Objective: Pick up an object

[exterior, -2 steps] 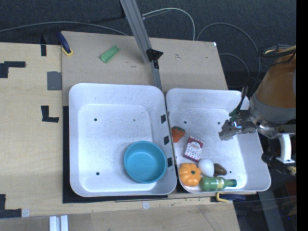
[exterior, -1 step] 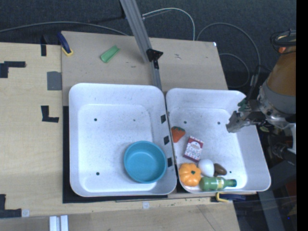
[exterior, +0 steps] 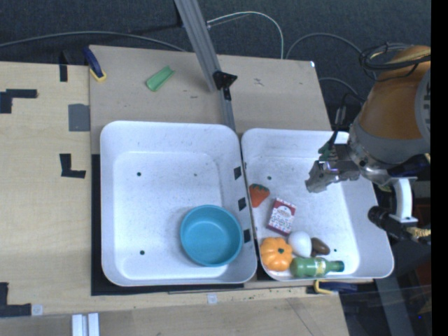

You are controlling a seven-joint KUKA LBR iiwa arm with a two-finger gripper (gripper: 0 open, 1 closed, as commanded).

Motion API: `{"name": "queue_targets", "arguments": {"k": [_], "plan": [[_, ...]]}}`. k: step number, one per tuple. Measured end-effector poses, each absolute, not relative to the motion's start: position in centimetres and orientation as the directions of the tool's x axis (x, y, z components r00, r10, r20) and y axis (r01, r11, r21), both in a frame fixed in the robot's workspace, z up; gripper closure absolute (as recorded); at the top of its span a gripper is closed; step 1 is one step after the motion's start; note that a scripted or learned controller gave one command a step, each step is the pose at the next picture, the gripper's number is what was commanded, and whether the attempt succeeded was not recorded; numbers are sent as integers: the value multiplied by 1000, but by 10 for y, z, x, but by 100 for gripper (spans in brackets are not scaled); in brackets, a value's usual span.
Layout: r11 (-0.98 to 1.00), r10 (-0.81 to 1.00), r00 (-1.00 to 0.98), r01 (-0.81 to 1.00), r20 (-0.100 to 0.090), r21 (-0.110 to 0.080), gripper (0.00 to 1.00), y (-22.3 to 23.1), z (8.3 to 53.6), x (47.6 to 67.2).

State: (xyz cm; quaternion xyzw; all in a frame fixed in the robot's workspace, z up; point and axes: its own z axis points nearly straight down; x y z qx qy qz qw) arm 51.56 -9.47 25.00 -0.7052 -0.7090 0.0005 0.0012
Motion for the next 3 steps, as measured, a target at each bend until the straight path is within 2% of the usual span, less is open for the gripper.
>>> {"name": "queue_targets", "arguments": {"k": [1, 2, 3], "plan": [[7, 1000, -7, 1000, 1, -2, 100, -39, 238, 532], [8, 1000, -8, 1000, 1, -2, 100, 17, 244, 538], [7, 1000, -7, 1000, 1, -4, 100, 67, 232, 541]]}}
